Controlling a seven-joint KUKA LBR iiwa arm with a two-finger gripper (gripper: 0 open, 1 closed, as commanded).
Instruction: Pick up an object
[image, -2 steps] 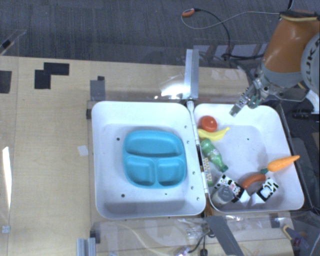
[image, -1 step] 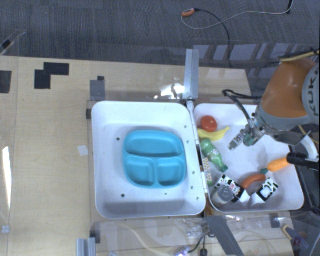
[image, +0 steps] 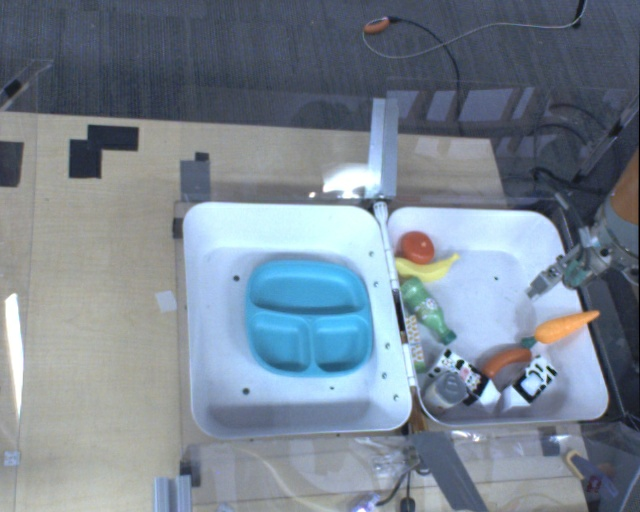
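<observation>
2 white bins are sitting side by side across the middle of the frame, sharing a rim down the center. The left bin (image: 215, 300) is holding a blue divided tray (image: 307, 316) lying flat near its middle, with bare white floor showing all around it out to the walls. The right bin (image: 500, 232) is carrying its load along the left wall and the lower edge: a red tomato (image: 416, 245) is sitting at the upper left, touching a yellow banana (image: 427, 267) just below it, and a green bottle (image: 427, 311) is lying tilted beneath that, close to the shared rim. Along the bottom, a black-and-white carton (image: 458, 375) is resting at the lower left, a red-orange sausage (image: 508, 358) is leaning just to its right, a second black-and-white carton (image: 535, 380) is sitting at the lower right, and an orange carrot (image: 566, 327) is lying near the right wall. The upper and middle floor of this bin is staying open. The gripper (image: 545, 284) is hanging at the right wall, above the carrot and apart from it, over bare floor; its fingers (image: 537, 287) are pointing down-left with nothing between them, and how wide the jaws are standing cannot be told.
</observation>
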